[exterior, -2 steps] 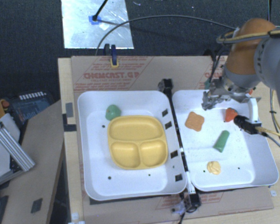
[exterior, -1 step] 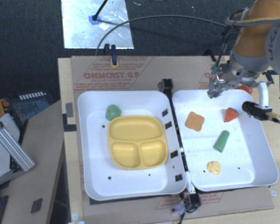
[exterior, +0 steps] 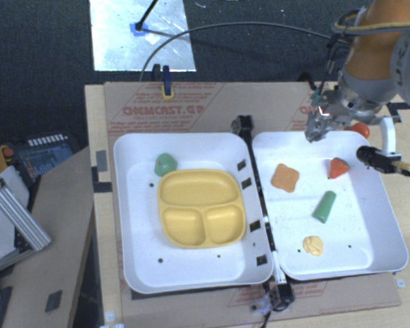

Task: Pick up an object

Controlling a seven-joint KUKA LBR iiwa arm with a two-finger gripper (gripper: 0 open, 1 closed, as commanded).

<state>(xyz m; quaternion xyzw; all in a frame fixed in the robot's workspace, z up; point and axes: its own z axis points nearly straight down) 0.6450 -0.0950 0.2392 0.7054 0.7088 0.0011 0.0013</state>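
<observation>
1. The gripper [exterior: 317,131] hangs over the right bin's [exterior: 374,254] far edge; whether it is apart or together I cannot tell.
2. Nearest candidates: the orange piece [exterior: 284,177], near-left of it, and the red piece [exterior: 338,167], near-right.
3. The green cylinder [exterior: 324,206] lies nearer, long axis slanting near-left to far-right.

Wide bare floor is lying open around the orange piece [exterior: 284,177], green block [exterior: 324,206] and yellow lump [exterior: 313,245]. The arm [exterior: 374,55] is crowding the right bin's [exterior: 381,253] far edge beside the red piece [exterior: 338,167].
</observation>
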